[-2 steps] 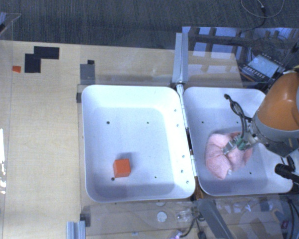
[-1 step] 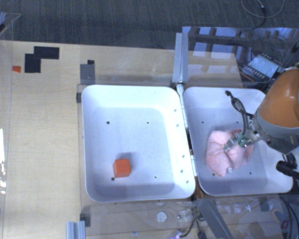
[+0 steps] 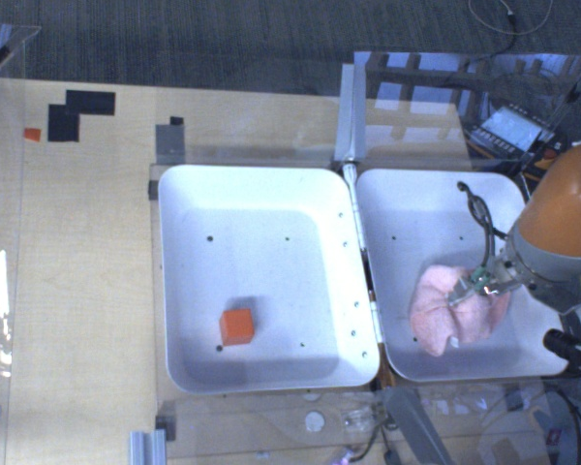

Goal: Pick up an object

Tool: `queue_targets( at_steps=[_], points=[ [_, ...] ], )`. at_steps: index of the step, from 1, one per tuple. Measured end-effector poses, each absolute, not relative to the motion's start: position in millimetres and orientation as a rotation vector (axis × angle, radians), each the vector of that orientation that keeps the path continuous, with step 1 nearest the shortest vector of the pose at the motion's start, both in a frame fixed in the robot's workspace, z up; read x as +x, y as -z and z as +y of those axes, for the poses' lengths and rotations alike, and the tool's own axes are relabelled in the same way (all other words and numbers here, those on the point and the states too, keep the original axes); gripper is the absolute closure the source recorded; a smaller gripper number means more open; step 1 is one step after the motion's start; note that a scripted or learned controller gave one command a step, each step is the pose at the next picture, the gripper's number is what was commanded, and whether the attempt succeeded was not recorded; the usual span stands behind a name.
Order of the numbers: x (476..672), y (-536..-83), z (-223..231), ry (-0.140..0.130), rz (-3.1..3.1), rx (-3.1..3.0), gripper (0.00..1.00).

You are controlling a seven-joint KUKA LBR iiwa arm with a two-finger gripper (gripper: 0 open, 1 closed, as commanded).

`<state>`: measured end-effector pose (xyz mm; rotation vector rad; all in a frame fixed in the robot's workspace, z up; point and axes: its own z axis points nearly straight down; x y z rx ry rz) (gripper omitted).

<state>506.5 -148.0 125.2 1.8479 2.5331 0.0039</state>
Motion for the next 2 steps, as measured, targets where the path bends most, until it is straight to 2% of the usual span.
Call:
queue_targets(
  at_steps=[1,2],
  points=[
    [566.9,-197,-121,-0.006,2.391,2.026,1.00],
    [569.2,-208,-120,-0.009,2.395,2.011,1.00]
  ],
)
